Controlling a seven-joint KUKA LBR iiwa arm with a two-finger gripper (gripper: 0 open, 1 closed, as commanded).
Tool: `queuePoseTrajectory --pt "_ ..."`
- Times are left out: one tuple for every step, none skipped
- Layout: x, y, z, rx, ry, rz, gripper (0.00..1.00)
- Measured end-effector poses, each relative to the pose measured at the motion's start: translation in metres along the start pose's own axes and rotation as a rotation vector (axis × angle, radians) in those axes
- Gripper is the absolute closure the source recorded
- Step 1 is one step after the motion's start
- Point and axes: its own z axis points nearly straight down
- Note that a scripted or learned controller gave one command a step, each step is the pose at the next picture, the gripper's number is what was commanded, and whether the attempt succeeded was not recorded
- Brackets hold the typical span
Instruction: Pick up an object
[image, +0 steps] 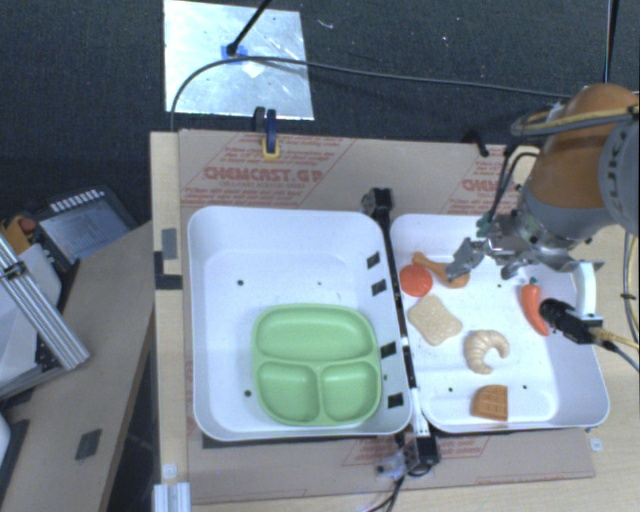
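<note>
From the camera view, the arm (585, 150) reached in from the right over the right bin (575, 400), and its pincer (468, 262) hung low over the bin's upper left part. Whether the pincer's fingers stood apart or together could not be told from this slant; nothing could be seen between them.

The things to choose from all lay in the right bin. Just beside the pincer, to its left and a little below, sat a round red piece (417, 280), and an orange-brown drumstick-like piece (440, 270) ran from it up and leftward, its long axis slanting across the bin, its lower end right at the pincer tip or under it; touching or not was unclear. Below these lay a pale bread slice (434, 321), then a croissant (487, 347), and near the bin's front edge a small brown piece (490, 402). An orange carrot-like piece (533, 306) lay to the right, under the wrist, long axis running near to far.

The left bin (215, 300) held a green divided plate (316, 362), well apart from the pincer.

By my judgement, the drumstick-like piece was nearest, so the coming move turned on closing across its slanted axis with a short descent.
</note>
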Motion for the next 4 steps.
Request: queuePoseTrajectory --pt "0.000 0.003 -0.006 -0.012 -0.001 -0.002 0.00" --pt "0.000 0.014 0.048 -0.010 -0.001 -0.001 0.00" --pt "-0.004 0.015 0.108 -0.012 -0.001 0.001 0.00" --pt "-0.004 0.018 0.108 -0.017 0.000 0.000 0.00"
